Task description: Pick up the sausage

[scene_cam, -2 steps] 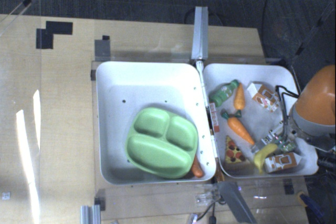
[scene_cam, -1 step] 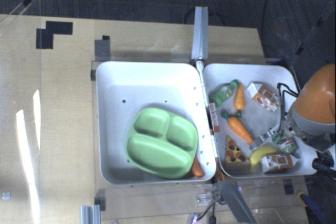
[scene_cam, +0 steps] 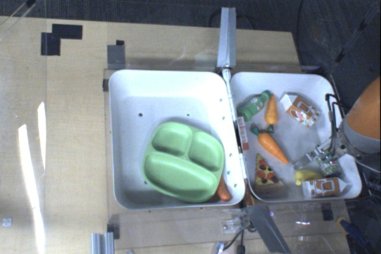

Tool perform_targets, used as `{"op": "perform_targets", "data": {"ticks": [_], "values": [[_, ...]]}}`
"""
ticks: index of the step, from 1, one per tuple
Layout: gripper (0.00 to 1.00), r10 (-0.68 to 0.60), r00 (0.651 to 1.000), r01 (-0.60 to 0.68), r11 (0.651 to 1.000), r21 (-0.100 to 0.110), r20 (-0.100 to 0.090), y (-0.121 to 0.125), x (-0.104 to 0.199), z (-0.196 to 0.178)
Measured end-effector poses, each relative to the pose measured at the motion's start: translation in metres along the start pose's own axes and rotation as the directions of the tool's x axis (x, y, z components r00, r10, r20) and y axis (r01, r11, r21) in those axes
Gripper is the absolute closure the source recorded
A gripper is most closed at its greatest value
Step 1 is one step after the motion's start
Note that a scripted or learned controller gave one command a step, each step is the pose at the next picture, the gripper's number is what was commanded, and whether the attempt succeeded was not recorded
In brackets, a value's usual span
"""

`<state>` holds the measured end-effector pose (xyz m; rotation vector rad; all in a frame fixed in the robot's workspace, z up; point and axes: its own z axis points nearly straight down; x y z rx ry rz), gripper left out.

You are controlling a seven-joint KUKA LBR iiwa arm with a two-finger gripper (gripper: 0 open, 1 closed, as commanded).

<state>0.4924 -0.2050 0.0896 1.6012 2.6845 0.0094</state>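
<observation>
The sausage (scene_cam: 223, 191) is a small reddish-brown piece in the left bin (scene_cam: 128, 128), at its front right corner. It is partly hidden under the edge of the green divided plate (scene_cam: 183, 161). My gripper (scene_cam: 322, 156) hangs low over the right side of the right bin (scene_cam: 309, 83), just above a yellow item (scene_cam: 306, 175) and a small brown-and-white box (scene_cam: 322, 188). It is far to the right of the sausage, with the bin divider between them. Nothing can be seen held in it.
The right bin also holds a green bottle (scene_cam: 255, 105), a small carrot (scene_cam: 271, 110), a larger carrot (scene_cam: 272, 147), an orange-and-white carton (scene_cam: 299, 109) and a pizza slice (scene_cam: 266, 172). The arm's orange band (scene_cam: 366, 113) is at the right edge.
</observation>
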Motion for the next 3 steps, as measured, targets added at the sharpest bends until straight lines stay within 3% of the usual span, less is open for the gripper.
{"op": "perform_targets", "data": {"ticks": [1,2,3], "values": [[1.0,-0.004,1.0,0.004,1.0,-0.005,0.002,0.003,0.0,-0.012],[1.0,-0.034,0.999,0.034,0.999,-0.003,0.003,0.002,0.0,-0.001],[0.0,-0.031,0.999,0.031,1.0,-0.001,0.005,0.001,-0.001,-0.001]]}}
